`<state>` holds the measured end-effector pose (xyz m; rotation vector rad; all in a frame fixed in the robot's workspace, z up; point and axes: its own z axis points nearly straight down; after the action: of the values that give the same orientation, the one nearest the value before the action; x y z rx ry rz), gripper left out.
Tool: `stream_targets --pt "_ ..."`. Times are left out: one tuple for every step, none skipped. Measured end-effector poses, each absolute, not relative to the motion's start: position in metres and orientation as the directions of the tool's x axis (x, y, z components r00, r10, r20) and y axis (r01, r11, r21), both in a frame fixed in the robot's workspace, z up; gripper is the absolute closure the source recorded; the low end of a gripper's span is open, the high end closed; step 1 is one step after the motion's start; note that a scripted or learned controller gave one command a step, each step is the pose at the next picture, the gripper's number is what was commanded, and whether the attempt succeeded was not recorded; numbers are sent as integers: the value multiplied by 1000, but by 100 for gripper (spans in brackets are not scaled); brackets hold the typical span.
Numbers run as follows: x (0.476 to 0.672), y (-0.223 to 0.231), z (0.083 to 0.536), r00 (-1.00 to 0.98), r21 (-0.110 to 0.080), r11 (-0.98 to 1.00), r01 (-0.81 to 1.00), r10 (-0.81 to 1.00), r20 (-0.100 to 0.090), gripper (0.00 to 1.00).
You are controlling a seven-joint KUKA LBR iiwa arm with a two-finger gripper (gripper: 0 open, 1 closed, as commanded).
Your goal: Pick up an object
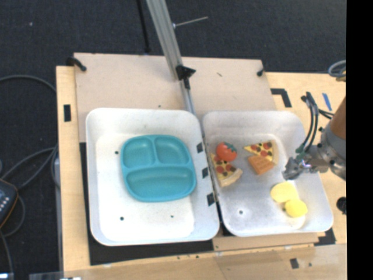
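Toy food is spread across the right bin [256,121]: a red tomato [227,151] sits at the left side, touching a pizza slice [226,171] just below it. A second pizza slice [261,156] is seen near the bin's middle, apart from the first pair. Two yellow lemon-like pieces [289,199] lie toward the bin's near right corner, touching each other, the rounder one nearer the rim.

Gripper [293,171] is positioned over the right side of the right bin, just above the upper yellow piece and to the right of the second pizza slice. Nothing is seen clamped in it; whether it is spread or closed cannot be told at this resolution. Cables are routed along the wrist, and the arm [333,150] enters from the right edge.

Left bin [99,127] is occupied by a teal divided plate [157,168] with three compartments, placed roughly centred and lying flat.

Both bins are seated side by side, touching, on a wooden bench [163,80]. A slanted aluminium rail [166,31] is mounted behind, ending at the seam between the bins.
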<state>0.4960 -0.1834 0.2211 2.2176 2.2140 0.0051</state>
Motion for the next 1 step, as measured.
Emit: stream_targets --pt "497 -185 207 7 0 -7 1000 1000 -2 100"
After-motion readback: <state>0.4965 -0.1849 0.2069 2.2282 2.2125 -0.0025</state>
